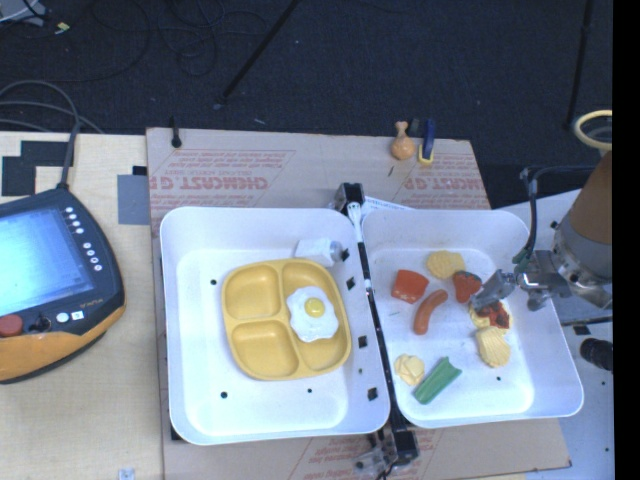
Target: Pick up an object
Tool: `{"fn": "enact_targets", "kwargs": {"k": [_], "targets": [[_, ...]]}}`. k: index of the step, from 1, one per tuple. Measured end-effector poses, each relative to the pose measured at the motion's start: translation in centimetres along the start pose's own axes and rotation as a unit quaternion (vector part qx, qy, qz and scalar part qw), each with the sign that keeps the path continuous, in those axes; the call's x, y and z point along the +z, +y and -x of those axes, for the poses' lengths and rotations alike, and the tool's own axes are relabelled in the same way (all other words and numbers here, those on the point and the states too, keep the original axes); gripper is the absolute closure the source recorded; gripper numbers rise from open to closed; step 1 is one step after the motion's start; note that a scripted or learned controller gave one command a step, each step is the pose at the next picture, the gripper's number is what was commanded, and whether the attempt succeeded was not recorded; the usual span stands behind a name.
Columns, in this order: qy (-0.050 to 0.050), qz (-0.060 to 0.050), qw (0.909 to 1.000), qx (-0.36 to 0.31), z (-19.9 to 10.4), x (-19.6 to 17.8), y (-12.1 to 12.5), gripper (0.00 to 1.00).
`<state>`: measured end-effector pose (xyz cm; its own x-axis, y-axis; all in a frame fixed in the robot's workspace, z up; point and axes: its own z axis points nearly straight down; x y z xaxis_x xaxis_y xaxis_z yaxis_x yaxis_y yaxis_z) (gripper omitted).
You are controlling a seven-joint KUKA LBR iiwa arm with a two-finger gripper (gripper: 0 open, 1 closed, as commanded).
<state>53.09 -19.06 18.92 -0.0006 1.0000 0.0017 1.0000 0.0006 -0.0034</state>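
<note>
My tool (494,290) hangs low over the right bin (545,393), by its right edge, above a red-yellow toy (494,317). Finger state: cannot tell.

left bin (190,268): yellow tray (262,343), fried egg (313,315) | right bin (545,388): toy food, gripper (497,293) above
</note>
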Motion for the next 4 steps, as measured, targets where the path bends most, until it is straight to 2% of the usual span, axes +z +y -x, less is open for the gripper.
{"fn": "enact_targets", "kwargs": {"k": [1, 2, 3, 4], "targets": [[0.000, -0.001, 1.0000, 0.000, 2.2, 10.6, -3.1, 0.00], [0.000, 0.001, 1.0000, 0.004, 2.6, 9.1, -3.0, 1.00], [0.000, 0.000, 1.0000, 0.000, -2.7, 10.2, -3.7, 1.00], [0.000, 0.001, 1.0000, -0.002, -10.2, -0.5, -5.6, 1.00]]}}
